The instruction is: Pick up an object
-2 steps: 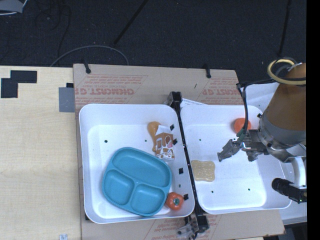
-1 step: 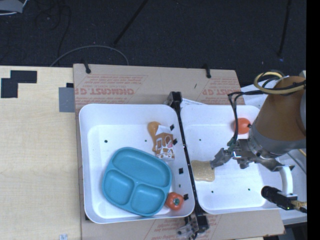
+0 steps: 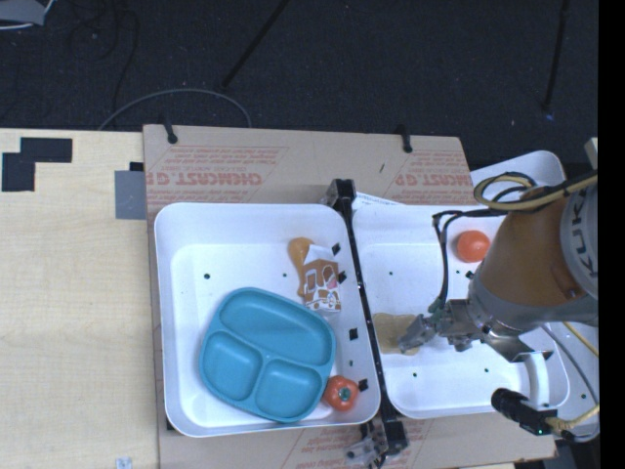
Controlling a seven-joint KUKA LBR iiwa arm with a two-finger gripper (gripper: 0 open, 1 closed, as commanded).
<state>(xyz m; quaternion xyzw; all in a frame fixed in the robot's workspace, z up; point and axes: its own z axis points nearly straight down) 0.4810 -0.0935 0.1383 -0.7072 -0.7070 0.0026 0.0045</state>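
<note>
Gripper [image 3: 418, 336]: mine, low in the right bin [image 3: 430, 399], at the tan object [image 3: 391, 328] by the divider; grasp cannot be told. Nothing lifted yet. Orange ball [image 3: 473, 245] far right; blue tray [image 3: 267, 354], tomato [image 3: 341, 393], patterned packet [image 3: 320, 286] in the left bin [image 3: 181, 262].

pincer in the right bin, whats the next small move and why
Probably a short drop straight down onto the tan object. The pincer sits right at that object's edge near the left wall of the right bin, and nothing shows between its fingers. Whether they are open wide enough is hard to tell, so check that first. The orange ball lies farther off.
</note>
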